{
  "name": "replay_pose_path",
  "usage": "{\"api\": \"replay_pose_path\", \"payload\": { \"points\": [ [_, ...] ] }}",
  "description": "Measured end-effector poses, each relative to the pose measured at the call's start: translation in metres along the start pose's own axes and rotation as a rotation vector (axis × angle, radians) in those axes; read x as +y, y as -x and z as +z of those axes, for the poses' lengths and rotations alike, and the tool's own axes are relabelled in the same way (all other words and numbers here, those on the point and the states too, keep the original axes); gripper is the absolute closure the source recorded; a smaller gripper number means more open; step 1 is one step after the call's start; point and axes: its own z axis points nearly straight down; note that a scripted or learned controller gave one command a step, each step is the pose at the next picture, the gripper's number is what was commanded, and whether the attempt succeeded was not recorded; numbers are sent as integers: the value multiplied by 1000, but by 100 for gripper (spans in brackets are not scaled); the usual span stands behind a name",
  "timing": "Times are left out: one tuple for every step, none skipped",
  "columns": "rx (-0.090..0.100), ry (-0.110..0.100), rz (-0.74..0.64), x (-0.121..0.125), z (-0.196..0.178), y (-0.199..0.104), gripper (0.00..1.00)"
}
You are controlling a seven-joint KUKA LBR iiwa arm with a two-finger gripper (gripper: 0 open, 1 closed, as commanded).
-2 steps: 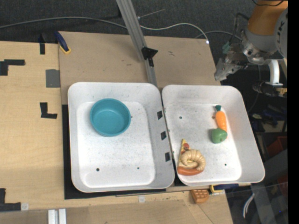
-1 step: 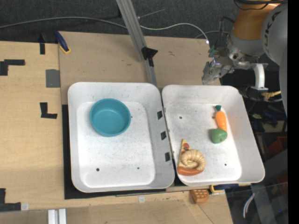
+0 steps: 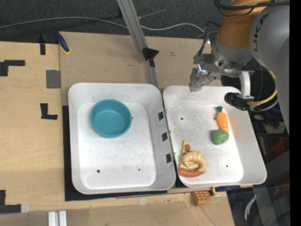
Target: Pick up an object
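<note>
Jaws' gap unclear on the gripper (image 3: 196, 83) above the right bin (image 3: 244, 173).

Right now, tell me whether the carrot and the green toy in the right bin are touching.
Touching. The camera view shows the carrot's lower end meeting the top of the green toy, with no white floor of the right bin between them.

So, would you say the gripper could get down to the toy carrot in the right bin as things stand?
Probably yes. The gripper hangs over the far rim of the right bin, and the carrot lies in the open on the bin floor. The green piece touches its near end, so a clean grasp may be tight there.
</note>
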Motion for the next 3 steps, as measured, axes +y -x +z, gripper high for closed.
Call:
{"api": "replay_pose_path", "payload": {
  "points": [
    [0,-2,0,-20,16,-54,100],
    [-1,-2,0,-37,28,-107,100],
    [0,-1,-2,-53,31,-165,100]
  ]
}}
